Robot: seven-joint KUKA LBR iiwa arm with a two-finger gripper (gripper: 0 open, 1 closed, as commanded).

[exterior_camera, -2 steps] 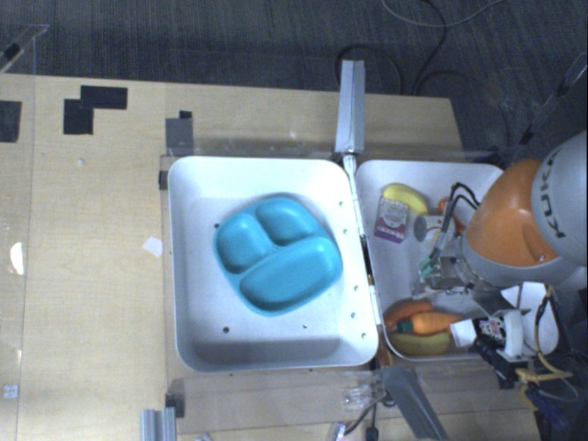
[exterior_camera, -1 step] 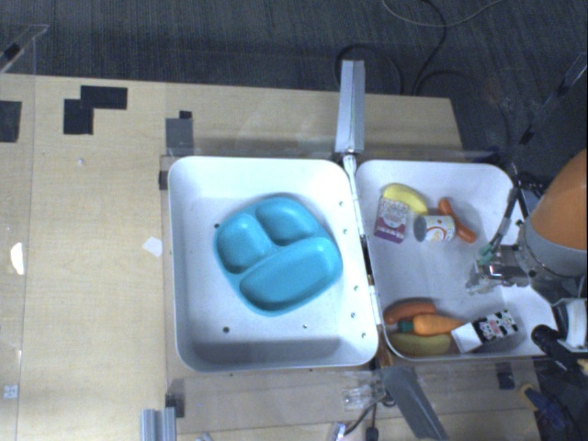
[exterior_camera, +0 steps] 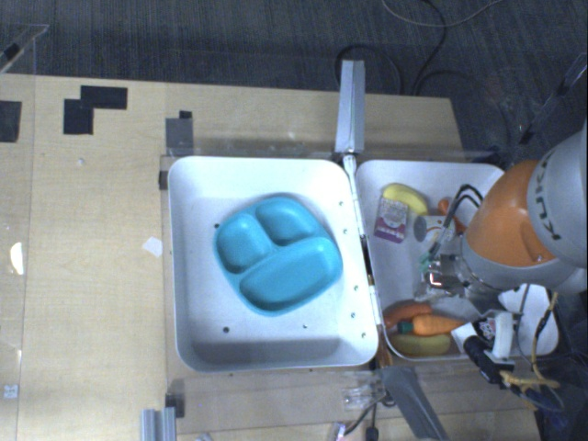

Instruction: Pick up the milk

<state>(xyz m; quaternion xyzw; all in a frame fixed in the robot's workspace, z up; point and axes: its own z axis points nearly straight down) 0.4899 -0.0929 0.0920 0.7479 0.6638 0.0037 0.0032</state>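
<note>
A small white and purple carton, which I take to be the milk (exterior_camera: 391, 219), lies in the upper left part of the right bin (exterior_camera: 367, 246), just below a yellow banana-shaped toy (exterior_camera: 404, 196). My gripper (exterior_camera: 439, 278) hangs low over the middle of the right bin, to the right of and below the carton, and apart from it. The arm's orange band (exterior_camera: 503, 223) and grey wrist hide the bin's right side.
A carrot (exterior_camera: 430, 324) and a yellow-green piece (exterior_camera: 423, 344) lie at the right bin's front edge. The left bin (exterior_camera: 193, 274) holds a blue divided plate (exterior_camera: 277, 252). A metal post (exterior_camera: 351, 108) stands behind the two bins.
</note>
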